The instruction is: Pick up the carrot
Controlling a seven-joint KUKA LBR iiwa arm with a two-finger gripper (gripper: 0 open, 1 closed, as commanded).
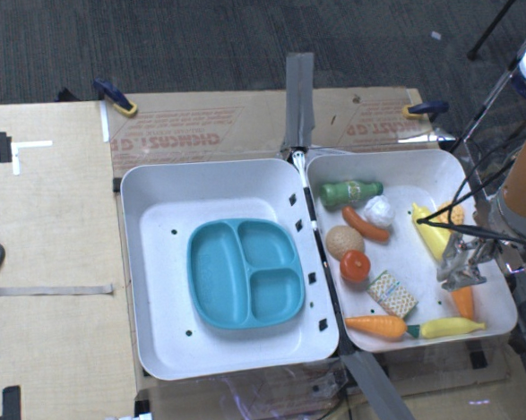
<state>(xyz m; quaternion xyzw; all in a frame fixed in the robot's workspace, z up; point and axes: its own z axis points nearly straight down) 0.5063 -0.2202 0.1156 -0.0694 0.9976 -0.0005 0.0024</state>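
From where I stand, the gripper (459, 272) hangs low over the right bin's (395, 164) far right side, just above a small orange piece (464, 303); whether it is released or clenched I cannot tell. The carrot (376, 328) lies along the bin's near edge, well apart from it, beside a yellow corn cob (451, 327). The left bin (151, 284) holds a blue divided plate (247, 273).

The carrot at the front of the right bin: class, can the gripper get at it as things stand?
Probably yes: the carrot lies uncovered with nothing on top, though the checkered block beside it crowds one side. The gripper hovers nearby.
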